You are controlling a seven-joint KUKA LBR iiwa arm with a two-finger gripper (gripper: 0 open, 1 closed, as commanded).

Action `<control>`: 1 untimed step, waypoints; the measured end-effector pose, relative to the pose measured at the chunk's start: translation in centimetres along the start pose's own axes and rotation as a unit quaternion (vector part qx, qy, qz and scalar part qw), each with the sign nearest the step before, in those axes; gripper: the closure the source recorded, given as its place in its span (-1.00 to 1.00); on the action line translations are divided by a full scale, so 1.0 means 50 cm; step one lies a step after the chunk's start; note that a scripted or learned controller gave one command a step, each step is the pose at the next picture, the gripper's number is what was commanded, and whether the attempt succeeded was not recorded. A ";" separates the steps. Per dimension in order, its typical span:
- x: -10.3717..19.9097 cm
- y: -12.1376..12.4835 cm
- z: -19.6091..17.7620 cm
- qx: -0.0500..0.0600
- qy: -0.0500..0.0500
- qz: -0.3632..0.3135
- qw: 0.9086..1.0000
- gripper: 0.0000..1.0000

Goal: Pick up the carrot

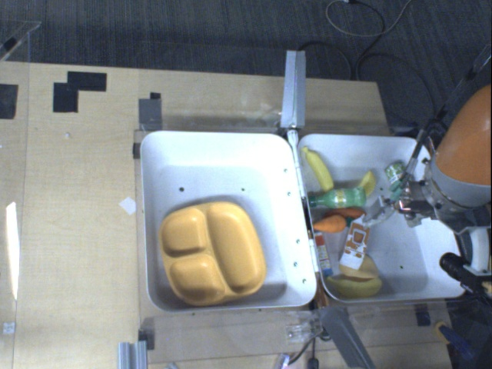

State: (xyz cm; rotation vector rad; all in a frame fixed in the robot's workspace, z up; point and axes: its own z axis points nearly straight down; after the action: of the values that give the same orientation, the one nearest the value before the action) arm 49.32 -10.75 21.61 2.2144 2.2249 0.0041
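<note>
The arm hangs over the right bin [400, 279], reaching in from the right, and its gripper [384, 208] is low among the clutter. I judge it is lining up on the carrot [331, 224], though from here I cannot tell how the gripper is set or whether it has hold of anything. The carrot lies to the left of the gripper and a little nearer the bin's front, close against the wall shared with the left bin [154, 206].

That spot looks awkward. A green bottle [336, 199] lies just behind the carrot, touching or nearly so, and a small brown-and-white carton [355, 246] stands just beside it, between carrot and gripper. A banana [319, 168] sits farther back, with another yellow piece [368, 182] behind the gripper, and a yellow fruit [355, 284] lies at the bin's front.

Well off to the left, the other bin carries a yellow divided plate [213, 250], out of the way.
</note>
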 end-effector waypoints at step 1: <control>0.051 0.050 0.237 0.000 0.000 -0.034 0.999 -1.00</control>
State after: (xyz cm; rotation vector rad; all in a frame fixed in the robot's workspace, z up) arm 51.87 -8.19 9.75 2.1385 2.2982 0.0042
